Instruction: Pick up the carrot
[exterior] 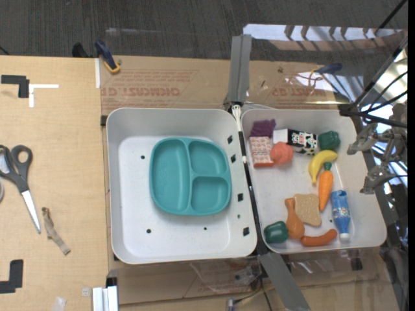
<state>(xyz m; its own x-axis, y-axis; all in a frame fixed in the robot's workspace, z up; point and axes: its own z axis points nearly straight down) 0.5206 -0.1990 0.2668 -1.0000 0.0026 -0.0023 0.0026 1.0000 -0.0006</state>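
Note:
The carrot (324, 186) is orange with a small green top and lies in the right bin (369, 238), in its right half, pointing toward the front. A yellow banana (319, 162) touches its green end from the upper left. A blue bottle (340, 214) lies right beside its tip, and a slice of toast (307, 208) sits just to its left.
Also in the right bin are a red sausage (319, 239), a green pepper (275, 232), a chicken leg (294, 221), a pink lump (281, 154), a pink box (260, 151) and a cow-patterned carton (301, 139). A teal divided plate (190, 175) lies in the left bin (123, 193). Scissors (19, 180) rest on the bench.

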